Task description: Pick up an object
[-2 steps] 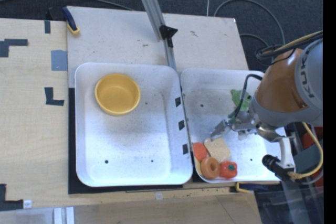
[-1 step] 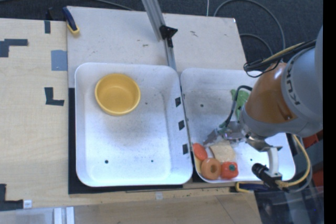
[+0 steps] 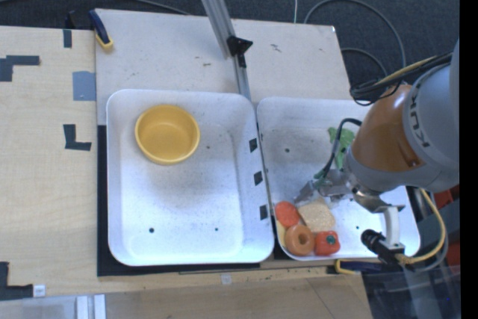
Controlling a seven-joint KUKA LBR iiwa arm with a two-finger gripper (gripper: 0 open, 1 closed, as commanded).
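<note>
— Looming over the right bin (image 3: 299,116), the arm (image 3: 407,134) is hiding its gripper (image 3: 323,189); is it grasping anything?
— I cannot tell. It seems to be descending toward the food cluster: bread slice (image 3: 317,217), doughnut (image 3: 300,239), two tomatoes (image 3: 287,214).
— Obstacles?
— They're crowding, touching, against the bin's near corner. The yellow bowl (image 3: 167,133) is sitting alone in the left bin (image 3: 119,183).

1. My wrist covers most of a green object (image 3: 337,144) in the right bin (image 3: 299,123); its kind cannot be told.
2. My gripper (image 3: 323,189) is largely hidden beneath my own arm.
3. My arm is cut off at the right edge.
</note>
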